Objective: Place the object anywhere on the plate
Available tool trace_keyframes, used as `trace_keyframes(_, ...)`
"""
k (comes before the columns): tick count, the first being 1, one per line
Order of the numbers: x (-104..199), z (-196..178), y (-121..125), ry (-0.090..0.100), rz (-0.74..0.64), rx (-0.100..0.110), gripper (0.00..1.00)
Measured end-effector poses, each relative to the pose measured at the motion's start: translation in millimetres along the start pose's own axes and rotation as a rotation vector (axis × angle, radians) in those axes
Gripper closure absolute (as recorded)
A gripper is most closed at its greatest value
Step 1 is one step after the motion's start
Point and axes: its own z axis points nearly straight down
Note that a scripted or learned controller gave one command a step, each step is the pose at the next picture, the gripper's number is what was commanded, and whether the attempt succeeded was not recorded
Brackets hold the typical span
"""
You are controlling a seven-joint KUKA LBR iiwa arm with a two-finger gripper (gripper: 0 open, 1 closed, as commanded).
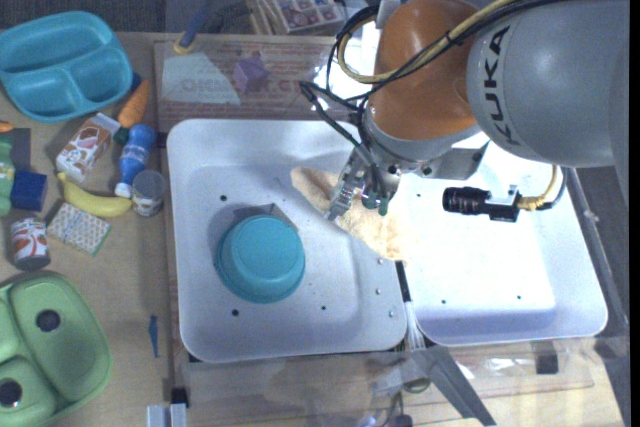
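Looking down at the table (130, 295), you see two white bins side by side. The left bin (200, 155) holds a blue bowl (262, 257) turned upside down, sitting toward 7 o'clock in that bin. A tan, flat, bready thing (375, 230) lies across the right edge of the left bin, at about 3 o'clock from the bowl and near it, but not touching it.

The tool (358, 193) hangs from the big grey arm (540, 85), which comes in from 2 o'clock. The tool sits right on top of the tan thing, near its middle. One end of the tan thing sticks out toward 10 o'clock from the tool, and the other end sticks out toward 5 o'clock, reaching the wall between the bins. You cannot tell if the tool is spread or pressed together, or if it is pinching the tan thing.

The right bin (500, 285) lies at 3 o'clock from the left one.

Outside the bins, at 9 o'clock, you see a banana (95, 200), a blue tray (65, 65) and a green tray (45, 345).
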Motion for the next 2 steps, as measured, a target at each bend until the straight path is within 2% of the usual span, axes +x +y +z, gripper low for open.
trace_keyframes(1, 34.5, -15.2, 38.4, -0.003, -0.049, -0.003, 1.00)
trace_keyframes(2, 34.2, -15.3, 38.1, -0.003, -0.048, -0.003, 0.00)
